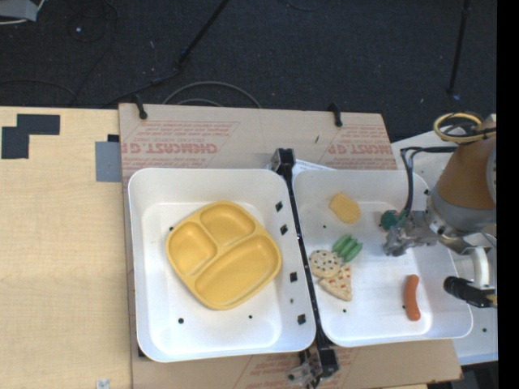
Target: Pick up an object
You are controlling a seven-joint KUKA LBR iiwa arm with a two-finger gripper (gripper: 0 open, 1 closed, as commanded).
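The right bin [381, 331] holds a yellow rounded piece [345, 209] near its back, a green toy vegetable [349, 247] at its middle, and a speckled cookie [324, 262] lying against a pizza slice [340, 283]. A red-orange sausage [413, 297] lies at the front right. My gripper [395, 237] hangs low over the right side of this bin, to the right of the green vegetable and behind the sausage. A small teal part [390, 217] sits at its back edge. The view is too small to show anything held.
A yellow divided plate [224, 254] lies in the left bin [150, 298]. A black divider [297, 250] runs between the bins. The arm's orange band [466, 177] and cables hang over the right bin's right rim. Cardboard lies under both bins.
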